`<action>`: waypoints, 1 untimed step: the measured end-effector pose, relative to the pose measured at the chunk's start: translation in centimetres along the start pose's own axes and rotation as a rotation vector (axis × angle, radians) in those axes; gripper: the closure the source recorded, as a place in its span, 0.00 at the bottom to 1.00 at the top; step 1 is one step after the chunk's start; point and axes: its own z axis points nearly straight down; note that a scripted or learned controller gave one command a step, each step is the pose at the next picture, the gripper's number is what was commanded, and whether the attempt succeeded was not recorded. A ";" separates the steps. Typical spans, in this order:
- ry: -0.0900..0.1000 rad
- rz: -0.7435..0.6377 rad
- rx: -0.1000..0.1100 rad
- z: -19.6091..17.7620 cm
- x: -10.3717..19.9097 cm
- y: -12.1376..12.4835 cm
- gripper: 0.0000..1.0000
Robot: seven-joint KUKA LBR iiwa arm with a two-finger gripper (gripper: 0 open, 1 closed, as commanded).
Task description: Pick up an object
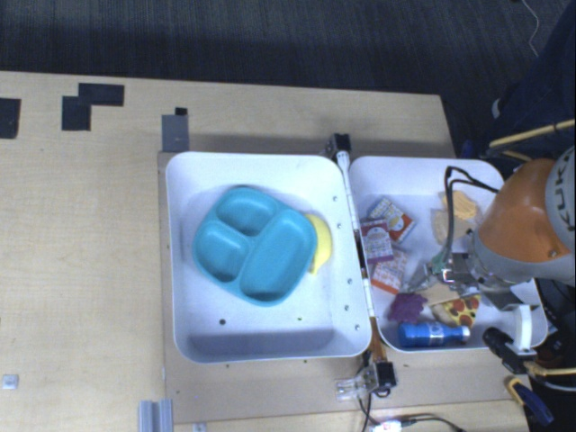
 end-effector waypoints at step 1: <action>0.000 0.001 -0.002 -0.9 -0.1 0.1 1.00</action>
